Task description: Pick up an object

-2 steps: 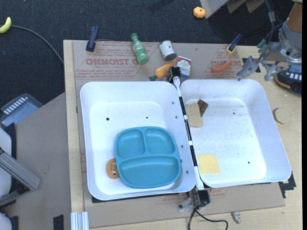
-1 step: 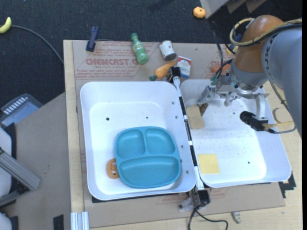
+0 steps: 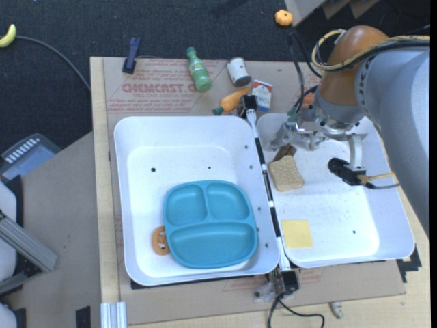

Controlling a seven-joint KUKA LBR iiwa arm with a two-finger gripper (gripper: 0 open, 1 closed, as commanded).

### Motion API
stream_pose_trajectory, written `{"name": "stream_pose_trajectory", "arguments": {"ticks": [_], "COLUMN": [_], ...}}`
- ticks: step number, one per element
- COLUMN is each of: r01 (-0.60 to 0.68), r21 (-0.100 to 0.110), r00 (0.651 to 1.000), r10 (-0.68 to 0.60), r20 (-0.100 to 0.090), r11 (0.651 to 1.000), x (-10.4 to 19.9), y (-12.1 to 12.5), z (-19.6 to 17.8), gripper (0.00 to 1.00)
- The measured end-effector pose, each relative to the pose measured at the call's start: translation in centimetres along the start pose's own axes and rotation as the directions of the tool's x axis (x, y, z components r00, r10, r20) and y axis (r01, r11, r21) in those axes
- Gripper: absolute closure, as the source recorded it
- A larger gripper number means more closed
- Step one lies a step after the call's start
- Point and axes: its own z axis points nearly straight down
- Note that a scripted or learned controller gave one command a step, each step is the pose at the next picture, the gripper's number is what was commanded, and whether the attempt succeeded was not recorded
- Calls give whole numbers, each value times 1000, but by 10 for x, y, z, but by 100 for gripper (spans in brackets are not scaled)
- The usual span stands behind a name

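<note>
My gripper (image 3: pixel 289 142) hangs low over the back left corner of the right bin (image 3: pixel 382 241), just behind a brown slice of toast (image 3: pixel 287 175) that lies near the bin's left wall. A yellow cheese square (image 3: pixel 297 233) rests flat near the front of the same bin. In the left bin (image 3: pixel 136 149) sits a blue divided plate (image 3: pixel 208 223) with a small brown pretzel-like piece (image 3: pixel 160 242) tucked at its left edge. The wrist hides the gripper's tips, and I see nothing held in it.
Behind the bins, on the cardboard, lie a green bottle (image 3: pixel 198 70), a small can (image 3: pixel 237 72), an orange carrot (image 3: pixel 232 101), a small box (image 3: pixel 261 94) and a blue object (image 3: pixel 131 55). The arm covers the right bin's back right.
</note>
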Motion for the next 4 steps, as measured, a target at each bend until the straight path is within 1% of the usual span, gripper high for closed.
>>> {"name": "stream_pose_trajectory", "arguments": {"ticks": [1,2,3,4], "r01": [1,1,-1,0], "r21": [-3,-3,3,-1], "r00": [1000,1000,1000,1000], "r10": [-1,-1,1,0], "r20": [1,1,0,1], "r11": [1000,1000,1000,1000], "x": [0,0,-3,3], "y": [1,1,-31,-20], "z": [-11,-11,0,0], "gripper": [100,0,0,0]}}
